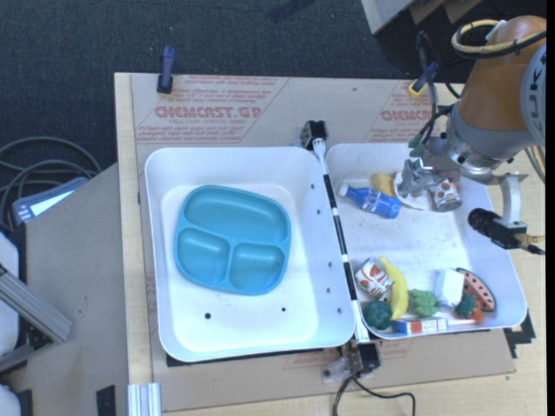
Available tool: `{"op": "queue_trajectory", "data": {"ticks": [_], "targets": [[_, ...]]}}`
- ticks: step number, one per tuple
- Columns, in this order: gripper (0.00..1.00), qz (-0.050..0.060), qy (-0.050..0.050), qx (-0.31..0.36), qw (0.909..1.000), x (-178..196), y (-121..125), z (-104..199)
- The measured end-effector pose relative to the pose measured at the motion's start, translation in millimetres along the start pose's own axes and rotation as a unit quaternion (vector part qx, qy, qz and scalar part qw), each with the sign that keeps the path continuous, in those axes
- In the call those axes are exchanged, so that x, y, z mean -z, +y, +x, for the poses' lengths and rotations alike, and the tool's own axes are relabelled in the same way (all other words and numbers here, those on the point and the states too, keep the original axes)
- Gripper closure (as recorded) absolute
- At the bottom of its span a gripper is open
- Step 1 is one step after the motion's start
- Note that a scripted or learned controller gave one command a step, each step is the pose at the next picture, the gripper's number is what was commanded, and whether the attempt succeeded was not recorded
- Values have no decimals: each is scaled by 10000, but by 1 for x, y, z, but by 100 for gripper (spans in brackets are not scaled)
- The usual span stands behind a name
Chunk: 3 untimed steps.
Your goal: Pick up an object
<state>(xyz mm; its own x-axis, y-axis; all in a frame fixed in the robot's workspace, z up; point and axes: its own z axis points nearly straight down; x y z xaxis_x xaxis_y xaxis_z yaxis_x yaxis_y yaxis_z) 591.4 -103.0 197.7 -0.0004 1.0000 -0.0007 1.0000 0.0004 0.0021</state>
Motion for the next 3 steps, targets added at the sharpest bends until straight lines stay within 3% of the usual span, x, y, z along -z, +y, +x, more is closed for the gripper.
{"op": "queue_trajectory", "data": {"ticks": [1, 2, 3], "targets": [[0, 6, 2, -1, 10000, 0, 0, 0], [0, 23, 7, -8, 10000, -91, -74, -9], [0, 8, 5, 2, 10000, -96, -9, 10]]}}
